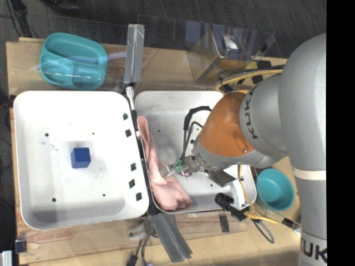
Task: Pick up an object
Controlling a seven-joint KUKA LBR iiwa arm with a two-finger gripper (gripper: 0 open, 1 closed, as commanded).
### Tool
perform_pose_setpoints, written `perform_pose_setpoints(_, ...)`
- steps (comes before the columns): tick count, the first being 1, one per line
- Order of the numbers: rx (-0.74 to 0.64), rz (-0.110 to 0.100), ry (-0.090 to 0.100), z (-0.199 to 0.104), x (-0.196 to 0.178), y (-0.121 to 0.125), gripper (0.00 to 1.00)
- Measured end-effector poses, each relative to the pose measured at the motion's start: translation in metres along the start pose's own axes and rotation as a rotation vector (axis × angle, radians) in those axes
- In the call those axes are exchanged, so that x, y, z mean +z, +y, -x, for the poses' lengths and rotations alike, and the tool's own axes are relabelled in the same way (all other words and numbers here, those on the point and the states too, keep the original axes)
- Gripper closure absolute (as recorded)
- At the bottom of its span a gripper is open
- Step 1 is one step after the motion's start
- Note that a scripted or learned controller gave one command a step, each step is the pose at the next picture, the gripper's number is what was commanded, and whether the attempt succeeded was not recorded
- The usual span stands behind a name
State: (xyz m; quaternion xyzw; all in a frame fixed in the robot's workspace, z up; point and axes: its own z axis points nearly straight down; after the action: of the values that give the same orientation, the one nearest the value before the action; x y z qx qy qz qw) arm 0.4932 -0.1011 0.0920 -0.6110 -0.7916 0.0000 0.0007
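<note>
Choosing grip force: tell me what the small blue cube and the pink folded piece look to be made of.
Small blue cube: seemingly rigid plastic or painted wood, matte; sharp flat faces, no shine. It cannot be narrowed further.
Pink folded piece: probably soft cloth, like terry towel; fuzzy surface, limp folds along the right white bin wall.

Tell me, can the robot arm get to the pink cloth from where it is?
Probably yes. The end effector is already down in the right bin, right beside the pink cloth, and nothing lies between them.
</note>
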Motion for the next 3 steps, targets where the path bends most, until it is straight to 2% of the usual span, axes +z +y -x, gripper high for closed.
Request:
perform_pose_setpoints(1,-0.005,0.000,0.000,0.001,-0.010,0.001,1.00)
perform_pose_setpoints(2,-0.004,0.001,-0.001,0.001,-0.010,0.001,0.00)
perform_pose_setpoints(3,0.254,-0.002,0.000,0.017,0.000,0.041,0.00)
